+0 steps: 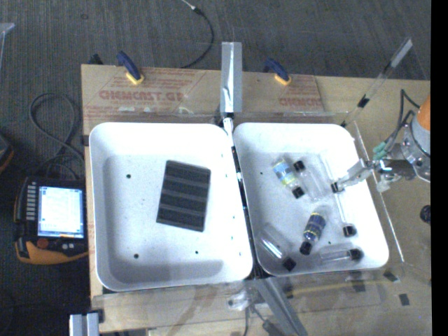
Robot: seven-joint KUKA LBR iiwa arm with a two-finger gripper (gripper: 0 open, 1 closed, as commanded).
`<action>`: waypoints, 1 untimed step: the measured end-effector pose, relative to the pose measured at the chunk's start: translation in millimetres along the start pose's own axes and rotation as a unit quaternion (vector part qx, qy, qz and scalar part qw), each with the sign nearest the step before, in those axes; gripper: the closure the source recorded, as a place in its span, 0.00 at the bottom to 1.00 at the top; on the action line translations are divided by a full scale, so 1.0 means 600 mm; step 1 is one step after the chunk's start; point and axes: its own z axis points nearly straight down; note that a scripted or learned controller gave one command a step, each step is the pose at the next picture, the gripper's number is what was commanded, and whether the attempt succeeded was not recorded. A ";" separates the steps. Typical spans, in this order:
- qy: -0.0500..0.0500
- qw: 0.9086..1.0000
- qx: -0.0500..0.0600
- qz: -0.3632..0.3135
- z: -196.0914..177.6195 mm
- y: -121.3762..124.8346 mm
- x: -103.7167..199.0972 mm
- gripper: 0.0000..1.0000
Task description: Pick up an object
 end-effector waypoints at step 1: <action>0.000 1.000 0.000 -0.029 0.233 0.080 -0.036 0.00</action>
